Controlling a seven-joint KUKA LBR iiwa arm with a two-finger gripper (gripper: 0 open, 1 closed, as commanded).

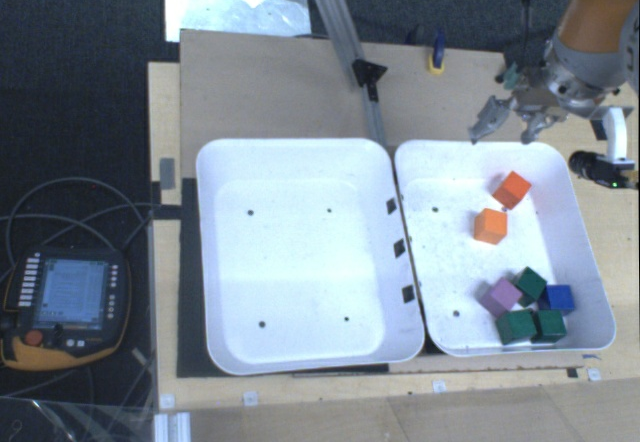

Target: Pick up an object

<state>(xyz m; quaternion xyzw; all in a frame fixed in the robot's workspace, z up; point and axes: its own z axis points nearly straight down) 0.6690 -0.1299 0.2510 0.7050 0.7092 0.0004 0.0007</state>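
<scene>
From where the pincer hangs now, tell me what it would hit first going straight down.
Probably the right bin's far rim or the bare floor just inside it. The pincer hangs over that far edge, fingers spread and holding nothing. The nearest orange cube lies nearer the camera, seemingly off that line; depth is uncertain.

I count two white bins on my bench: the left bin (300, 250) and the right bin (440, 260). All the blocks I see sit in the right one, seven in total. Two are orange, one (512, 189) at about one o'clock in that bin and the other (490, 226) just below it. At five o'clock I count three green blocks (530, 284) (516, 327) (549, 326), one purple block (501, 296) and one blue block (558, 298).
</scene>
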